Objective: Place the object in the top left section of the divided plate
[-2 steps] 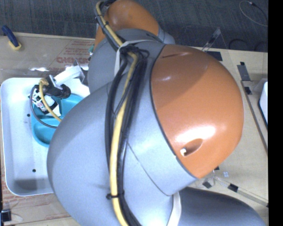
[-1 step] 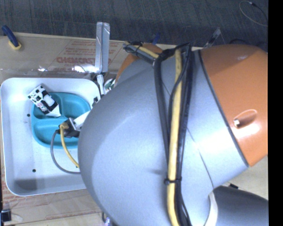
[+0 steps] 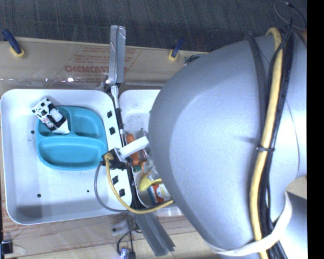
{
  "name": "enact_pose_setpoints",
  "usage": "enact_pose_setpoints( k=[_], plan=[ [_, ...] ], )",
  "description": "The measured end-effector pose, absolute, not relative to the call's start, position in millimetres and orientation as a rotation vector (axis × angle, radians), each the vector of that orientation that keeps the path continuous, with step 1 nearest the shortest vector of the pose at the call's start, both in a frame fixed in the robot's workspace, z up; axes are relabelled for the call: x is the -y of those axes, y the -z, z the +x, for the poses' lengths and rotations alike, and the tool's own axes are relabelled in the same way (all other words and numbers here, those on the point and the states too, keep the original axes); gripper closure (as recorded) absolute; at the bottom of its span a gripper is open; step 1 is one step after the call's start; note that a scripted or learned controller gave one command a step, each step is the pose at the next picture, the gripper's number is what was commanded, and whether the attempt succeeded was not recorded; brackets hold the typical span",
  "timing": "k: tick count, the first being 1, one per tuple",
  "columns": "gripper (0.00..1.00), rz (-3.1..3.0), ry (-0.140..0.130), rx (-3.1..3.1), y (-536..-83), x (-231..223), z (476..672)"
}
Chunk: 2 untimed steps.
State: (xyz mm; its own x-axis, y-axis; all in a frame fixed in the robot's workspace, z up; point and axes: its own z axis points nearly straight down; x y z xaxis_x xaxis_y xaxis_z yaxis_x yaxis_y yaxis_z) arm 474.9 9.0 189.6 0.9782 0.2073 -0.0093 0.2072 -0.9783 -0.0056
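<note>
I see the black-and-white object [image 3: 50, 115] already sitting in the top left section of the blue divided plate [image 3: 70, 152], in the left bin [image 3: 21, 198]. The arm [image 3: 221, 144] bulks over the right bin [image 3: 137, 99], well apart to the object's right. I can't tell the jaw state. My read: placement looks done.

A tan tabletop [image 3: 151, 58] printed with faded red lettering carries two shallow white bins [image 3: 21, 161], held at its far edge by blue clamps [image 3: 13, 43]. Beyond it lies dark grey ribbed flooring [image 3: 151, 7]. Bright light glints off the board near the lettering.
</note>
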Motion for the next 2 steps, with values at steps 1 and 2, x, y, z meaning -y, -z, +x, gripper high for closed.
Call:
enact_pose_setpoints(
  k=[1,2],
  plan=[
    [1.0,-3.064,-0.015,0.654,-201.3,31.5,475.2],
    [0.0,-3.064,-0.015,0.653,-201.4,31.6,475.2]
  ],
)
